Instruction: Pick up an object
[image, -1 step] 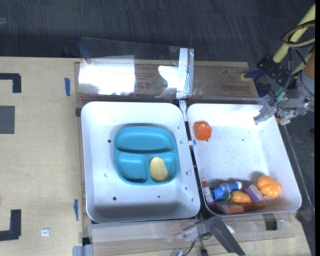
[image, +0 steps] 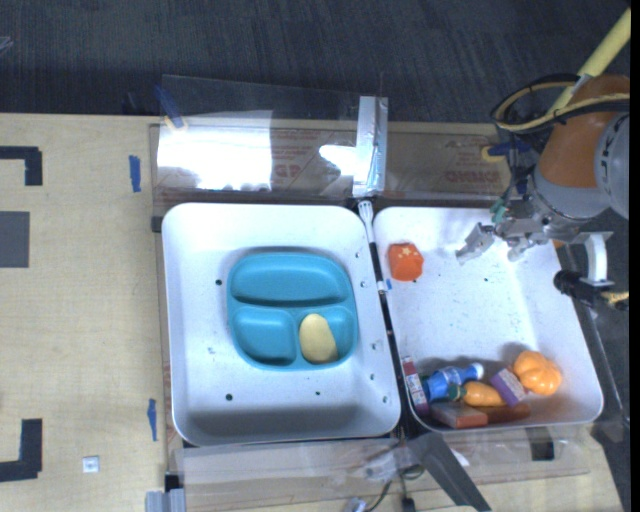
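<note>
Two-finger metal gripper (image: 492, 240), fingers apart w/ nothing between, hangs over right white plastic bin (image: 590, 370); best drop straight onto small round orange-red object (image: 405, 261) nearby, then close.

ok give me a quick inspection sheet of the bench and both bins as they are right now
surface: wooden bench bearing two white bins, left bin and right bin, side by side
job's things: orange round object lying alone near the right bin's upper left; a heap along its lower edge with an orange pumpkin-shaped toy, a blue bottle and other small items too jumbled to name
clutter: blue divided tray in the left bin, a yellow egg-shaped object in its lower right compartment
grippers: gripper over the right bin's upper right, nothing between its fingers
cables: yellow and black cables looped above the arm
surroundings: clear plastic sheet behind the bins; blue tape marks on the bench
</note>
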